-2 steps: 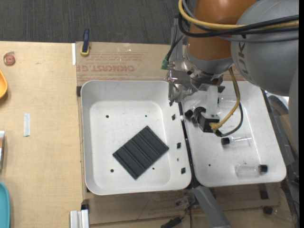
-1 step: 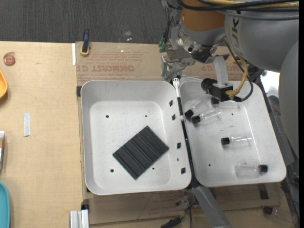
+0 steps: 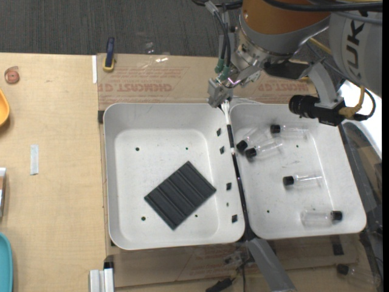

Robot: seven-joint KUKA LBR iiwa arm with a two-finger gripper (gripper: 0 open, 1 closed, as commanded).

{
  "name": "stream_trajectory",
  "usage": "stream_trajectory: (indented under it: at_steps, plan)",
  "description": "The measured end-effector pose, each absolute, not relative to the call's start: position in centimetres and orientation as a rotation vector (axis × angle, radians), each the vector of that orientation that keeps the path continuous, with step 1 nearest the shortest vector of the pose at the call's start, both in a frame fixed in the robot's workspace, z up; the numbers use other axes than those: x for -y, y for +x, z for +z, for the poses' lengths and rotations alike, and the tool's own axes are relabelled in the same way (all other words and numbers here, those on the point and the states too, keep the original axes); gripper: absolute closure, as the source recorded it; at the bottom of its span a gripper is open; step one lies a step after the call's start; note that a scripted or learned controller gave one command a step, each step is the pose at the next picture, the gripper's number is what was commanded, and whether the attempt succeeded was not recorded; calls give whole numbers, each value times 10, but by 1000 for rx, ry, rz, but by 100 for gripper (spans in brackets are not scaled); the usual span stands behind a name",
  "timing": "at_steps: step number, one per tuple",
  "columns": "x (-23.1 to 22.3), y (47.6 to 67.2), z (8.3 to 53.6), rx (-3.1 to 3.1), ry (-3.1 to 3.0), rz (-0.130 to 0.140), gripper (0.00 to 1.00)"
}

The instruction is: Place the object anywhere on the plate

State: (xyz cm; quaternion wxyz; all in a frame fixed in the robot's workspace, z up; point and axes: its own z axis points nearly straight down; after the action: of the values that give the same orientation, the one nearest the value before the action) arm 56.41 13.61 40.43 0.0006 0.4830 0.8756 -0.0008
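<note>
Vials (image 3: pixel 262 146) are lying loose in the right bin (image 3: pixel 340 163), none lifted; the dark ribbed plate (image 3: pixel 180 194) is waiting at eight o'clock. The gripper (image 3: pixel 220 95) is hovering over the bins' shared rim at twelve o'clock.

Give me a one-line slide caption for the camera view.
Gripper above the far rim between two white bins: dark ridged plate left, clear vials right.
</note>
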Motion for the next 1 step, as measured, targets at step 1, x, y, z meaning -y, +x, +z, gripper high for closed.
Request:
stream_trajectory:
  at_steps: [1]
  plan:
    - [-93, 526, 369, -2855, 1313, -4, 100]
